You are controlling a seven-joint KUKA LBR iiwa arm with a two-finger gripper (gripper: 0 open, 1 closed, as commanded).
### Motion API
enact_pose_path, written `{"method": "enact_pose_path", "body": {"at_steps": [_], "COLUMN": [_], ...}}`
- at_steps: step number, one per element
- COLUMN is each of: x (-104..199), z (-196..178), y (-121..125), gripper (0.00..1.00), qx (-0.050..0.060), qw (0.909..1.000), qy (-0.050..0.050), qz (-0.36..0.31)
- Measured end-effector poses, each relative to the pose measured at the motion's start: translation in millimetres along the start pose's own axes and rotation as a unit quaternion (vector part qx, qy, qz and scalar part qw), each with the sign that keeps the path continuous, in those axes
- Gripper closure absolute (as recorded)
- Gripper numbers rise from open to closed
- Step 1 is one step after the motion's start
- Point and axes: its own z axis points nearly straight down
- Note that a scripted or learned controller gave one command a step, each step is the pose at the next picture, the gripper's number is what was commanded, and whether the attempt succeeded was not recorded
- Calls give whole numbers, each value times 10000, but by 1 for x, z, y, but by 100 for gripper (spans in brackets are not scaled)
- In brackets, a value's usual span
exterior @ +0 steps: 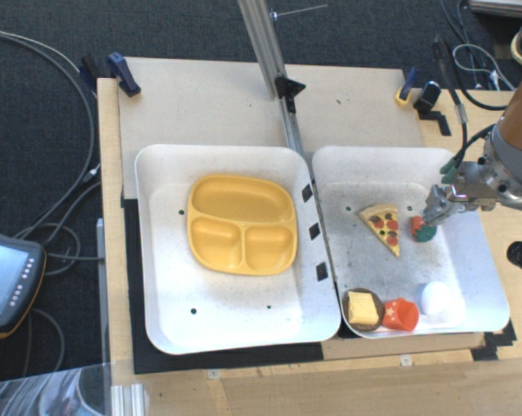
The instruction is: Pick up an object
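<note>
Bench point(209, 102) (two white bins point(166, 319))

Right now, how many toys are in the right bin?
5: pizza mid-bin, strawberry by the end effector, toast, red toy and white ball along the front.

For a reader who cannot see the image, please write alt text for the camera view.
A grey robot arm reaches in from the right, its gripper low over a small red and green toy in the right white bin, which also holds a pizza slice, a white ball and other toy food. The left white bin holds a yellow divided plate.
</note>
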Motion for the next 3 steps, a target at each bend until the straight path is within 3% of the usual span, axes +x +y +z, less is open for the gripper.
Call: {"method": "enact_pose_path", "body": {"at_steps": [1,3], "x": [53,148], "z": [18,42], "y": [9,30], "gripper": [100,100], "qx": [62,68], "qw": [10000,10000], "qy": [22,21], "qz": [-17,-19]}}
